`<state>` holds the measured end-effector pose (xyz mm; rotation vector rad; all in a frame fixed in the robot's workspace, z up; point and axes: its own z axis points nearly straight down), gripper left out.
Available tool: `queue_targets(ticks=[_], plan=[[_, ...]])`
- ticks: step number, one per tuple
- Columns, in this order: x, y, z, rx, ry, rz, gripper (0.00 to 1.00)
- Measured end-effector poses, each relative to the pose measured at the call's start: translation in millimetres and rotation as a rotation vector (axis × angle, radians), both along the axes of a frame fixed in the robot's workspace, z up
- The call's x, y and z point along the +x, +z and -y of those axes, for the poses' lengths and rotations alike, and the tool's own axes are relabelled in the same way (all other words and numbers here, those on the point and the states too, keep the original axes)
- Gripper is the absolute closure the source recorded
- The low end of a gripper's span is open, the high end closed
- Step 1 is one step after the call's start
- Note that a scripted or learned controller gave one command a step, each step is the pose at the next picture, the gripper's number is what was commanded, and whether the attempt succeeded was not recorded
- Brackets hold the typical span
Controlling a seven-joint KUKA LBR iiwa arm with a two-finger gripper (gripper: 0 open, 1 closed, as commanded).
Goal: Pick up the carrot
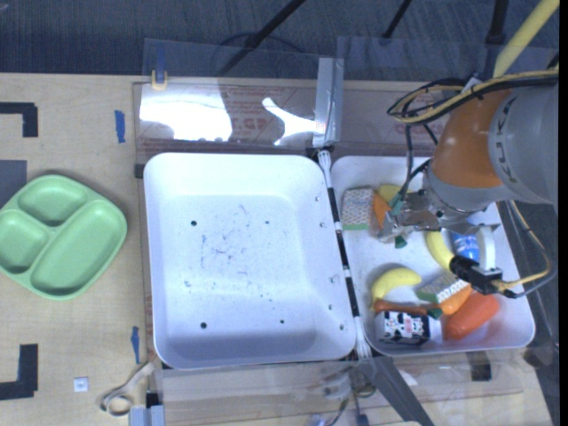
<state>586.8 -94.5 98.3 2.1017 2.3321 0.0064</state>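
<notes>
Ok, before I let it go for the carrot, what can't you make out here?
- Claw, camera view: the wrist above covers it, so open or shut is unclear.
- Carrot, camera view: partly under a black cable part; its extent is unclear.
- Blue item, camera view: too small and crowded by the arm to identify.

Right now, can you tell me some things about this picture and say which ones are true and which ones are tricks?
1. The toys are all in the right bin. True.
2. The green plate sits inside the left bin. False: it lies on the bench, left of both bins.
3. The gripper is over the right bin. True, near its upper left part.
4. The carrot lies in the green plate. False: it is in the right bin, near the front, beside a red-orange toy.
5. A yellow banana lies in the right bin. True.
</notes>
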Motion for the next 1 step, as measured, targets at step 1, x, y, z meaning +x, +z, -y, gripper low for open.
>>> queue_targets(ticks=[1], plan=[[29.5, 72.3, 3.5, -0.002, 0.058, -0.003, 1.0]])
